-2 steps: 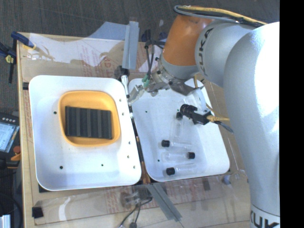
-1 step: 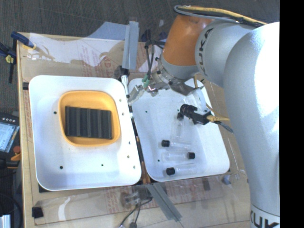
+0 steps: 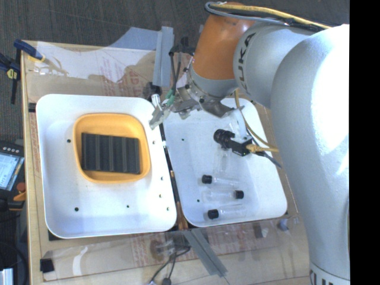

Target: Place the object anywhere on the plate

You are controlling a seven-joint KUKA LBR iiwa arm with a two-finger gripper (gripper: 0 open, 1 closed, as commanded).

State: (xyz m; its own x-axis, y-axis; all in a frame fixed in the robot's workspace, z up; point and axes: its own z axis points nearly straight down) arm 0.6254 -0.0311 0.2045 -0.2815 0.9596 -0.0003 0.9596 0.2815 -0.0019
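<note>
Three clear tubes [image 3: 221, 213] with black caps lie in the right bin [image 3: 193, 150], all toward its near end and apart from one another. One yellow plate [image 3: 108, 122] with a dark ribbed middle sits in the left bin [image 3: 59, 200]. Farther back, the gripper [image 3: 157, 113] hangs over the far edge where the two bins meet, beside the plate's far right corner. Whether it is spread or pressed together cannot be told, and no tube shows in it.
</note>
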